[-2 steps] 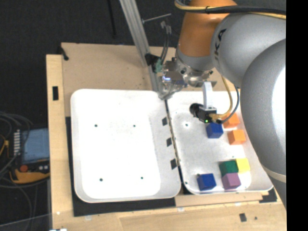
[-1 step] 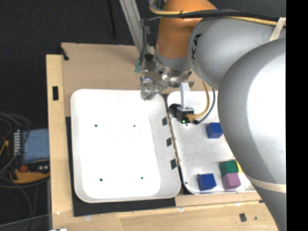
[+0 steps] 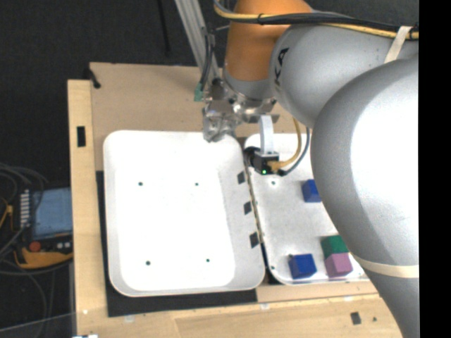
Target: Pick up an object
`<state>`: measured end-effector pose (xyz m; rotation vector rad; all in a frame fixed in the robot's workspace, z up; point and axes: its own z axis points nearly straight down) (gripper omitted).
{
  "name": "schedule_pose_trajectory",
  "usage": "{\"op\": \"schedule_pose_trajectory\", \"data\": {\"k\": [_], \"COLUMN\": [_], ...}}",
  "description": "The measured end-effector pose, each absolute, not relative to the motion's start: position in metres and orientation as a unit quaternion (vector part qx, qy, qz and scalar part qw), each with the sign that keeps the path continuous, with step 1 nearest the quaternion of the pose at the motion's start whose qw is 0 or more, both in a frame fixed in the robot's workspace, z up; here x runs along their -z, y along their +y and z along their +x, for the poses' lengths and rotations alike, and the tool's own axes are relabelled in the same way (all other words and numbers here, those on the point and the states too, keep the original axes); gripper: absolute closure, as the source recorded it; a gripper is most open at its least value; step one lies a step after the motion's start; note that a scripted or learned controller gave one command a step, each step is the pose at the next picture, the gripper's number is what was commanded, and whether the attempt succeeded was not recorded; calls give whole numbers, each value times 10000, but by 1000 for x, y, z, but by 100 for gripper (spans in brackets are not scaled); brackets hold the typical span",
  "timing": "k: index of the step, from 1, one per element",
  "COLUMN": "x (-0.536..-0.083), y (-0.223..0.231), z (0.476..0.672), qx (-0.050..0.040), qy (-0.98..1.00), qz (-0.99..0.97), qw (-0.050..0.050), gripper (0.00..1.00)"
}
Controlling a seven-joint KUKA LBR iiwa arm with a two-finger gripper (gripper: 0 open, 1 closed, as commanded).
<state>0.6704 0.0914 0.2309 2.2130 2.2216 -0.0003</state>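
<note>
Grey and close, my arm (image 3: 366,153) loomed over the right bin (image 3: 282,217). My hand (image 3: 213,127) hung at the left bin's (image 3: 120,189) far right corner; whether open or closed, I couldn't tell. A blue block (image 3: 310,191) lay in the right bin, probably light and stiff, best pinched across its flat sides.

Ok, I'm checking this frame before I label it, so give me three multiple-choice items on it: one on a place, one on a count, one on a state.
1. Where do the small blocks lie?
A. left white bin
B. right white bin
C. wooden bench

2. How many blue blocks are visible?
A. one
B. two
C. four

3. Where is the gripper?
A. above the left bin's far right corner
B. low among the blocks
C. over the bench's near edge

Answers:
1 B: the blue, second blue, green and purple blocks lie in the right bin.
2 B: those two.
3 A: the gripper hangs over the left bin's far corner.
</note>
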Motion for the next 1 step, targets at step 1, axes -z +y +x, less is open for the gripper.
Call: {"op": "schedule_pose_trajectory", "data": {"k": [1], "x": [-235], "y": [91], "z": [677], "qx": [-5], "qy": [7101], "qz": [7040], "qw": [33], "gripper": [100]}}
